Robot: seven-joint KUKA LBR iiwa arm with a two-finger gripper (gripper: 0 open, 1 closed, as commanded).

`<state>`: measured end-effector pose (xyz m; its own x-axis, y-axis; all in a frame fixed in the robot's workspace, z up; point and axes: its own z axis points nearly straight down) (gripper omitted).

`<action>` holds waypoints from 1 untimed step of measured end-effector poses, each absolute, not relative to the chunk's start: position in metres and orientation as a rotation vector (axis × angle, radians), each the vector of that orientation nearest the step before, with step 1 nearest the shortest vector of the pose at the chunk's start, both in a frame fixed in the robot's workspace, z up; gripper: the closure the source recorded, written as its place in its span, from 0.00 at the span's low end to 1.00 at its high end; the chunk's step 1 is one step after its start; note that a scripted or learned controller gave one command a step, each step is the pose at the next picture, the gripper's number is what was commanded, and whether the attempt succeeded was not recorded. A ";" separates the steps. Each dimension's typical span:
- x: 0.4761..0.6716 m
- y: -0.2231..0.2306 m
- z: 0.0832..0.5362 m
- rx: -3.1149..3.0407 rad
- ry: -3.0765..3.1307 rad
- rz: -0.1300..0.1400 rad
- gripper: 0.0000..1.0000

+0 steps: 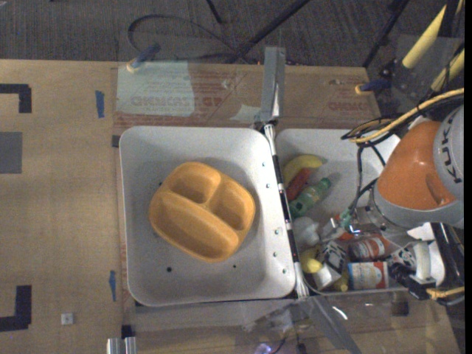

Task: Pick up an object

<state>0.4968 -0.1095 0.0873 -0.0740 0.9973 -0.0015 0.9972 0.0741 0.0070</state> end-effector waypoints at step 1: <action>0.555 -0.125 0.087 1.976 2.434 0.005 0.00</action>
